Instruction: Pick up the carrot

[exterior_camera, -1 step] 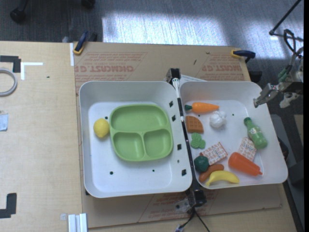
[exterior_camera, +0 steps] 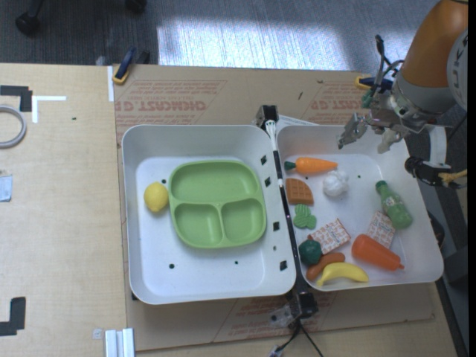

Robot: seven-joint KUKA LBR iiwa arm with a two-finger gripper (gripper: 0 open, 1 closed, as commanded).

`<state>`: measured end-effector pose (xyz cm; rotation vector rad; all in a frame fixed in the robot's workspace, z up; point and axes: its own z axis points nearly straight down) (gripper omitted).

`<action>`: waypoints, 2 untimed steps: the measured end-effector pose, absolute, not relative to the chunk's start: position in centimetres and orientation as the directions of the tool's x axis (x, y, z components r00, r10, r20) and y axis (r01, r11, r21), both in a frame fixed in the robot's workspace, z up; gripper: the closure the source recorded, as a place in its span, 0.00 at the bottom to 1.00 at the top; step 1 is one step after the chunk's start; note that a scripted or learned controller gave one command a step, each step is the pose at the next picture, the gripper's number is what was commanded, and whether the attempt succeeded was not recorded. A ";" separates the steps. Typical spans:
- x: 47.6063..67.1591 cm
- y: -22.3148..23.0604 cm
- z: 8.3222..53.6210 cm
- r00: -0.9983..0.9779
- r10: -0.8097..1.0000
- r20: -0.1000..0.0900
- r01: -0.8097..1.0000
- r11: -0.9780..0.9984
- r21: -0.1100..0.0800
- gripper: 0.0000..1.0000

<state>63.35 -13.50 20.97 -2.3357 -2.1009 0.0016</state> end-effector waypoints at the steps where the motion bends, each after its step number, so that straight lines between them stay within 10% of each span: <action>1: 64.4 -9.6 12.7 0.141 0.990 0.000 0.990 -0.141 -0.002 0.00; 2: 61.6 -9.4 9.2 0.440 0.898 0.000 0.898 -0.440 -0.003 0.00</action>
